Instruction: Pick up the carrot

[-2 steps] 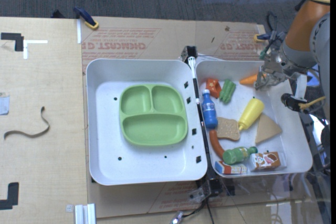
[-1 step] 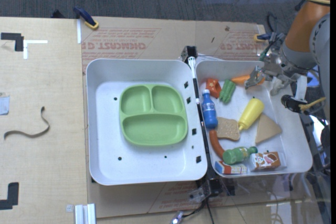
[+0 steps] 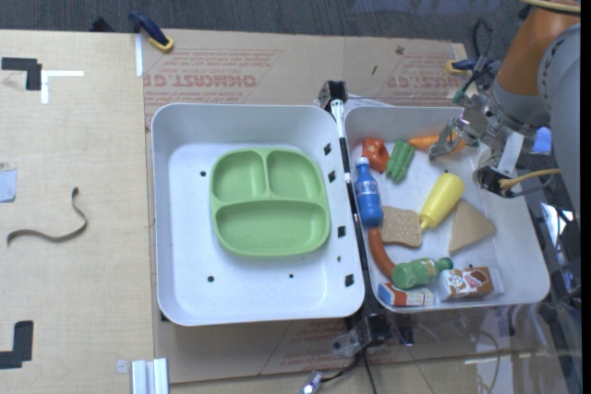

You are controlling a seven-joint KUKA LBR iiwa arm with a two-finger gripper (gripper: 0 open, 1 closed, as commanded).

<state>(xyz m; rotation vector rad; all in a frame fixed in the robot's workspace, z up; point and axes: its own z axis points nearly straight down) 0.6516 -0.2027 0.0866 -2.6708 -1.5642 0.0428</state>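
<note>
The carrot [image 3: 424, 142] is a small orange piece lying at the far side of the right bin [image 3: 526, 286], just right of a green vegetable [image 3: 400, 160]. My gripper [image 3: 449, 144] is low over the bin's far right corner, and its tip meets the carrot's right end. The carrot looks to be resting on the bin floor. The grey arm with its orange band [image 3: 540, 37] comes in from the right edge.
The right bin also holds a red-orange item [image 3: 373, 150], a blue bottle [image 3: 367, 192], a yellow bottle [image 3: 440, 198], bread [image 3: 402, 226], a tan wedge [image 3: 469, 228], a sausage [image 3: 380, 252], a green bottle [image 3: 420, 271] and a carton [image 3: 466, 283]. A green divided plate [image 3: 271, 201] sits in the left bin [image 3: 175, 281].
</note>
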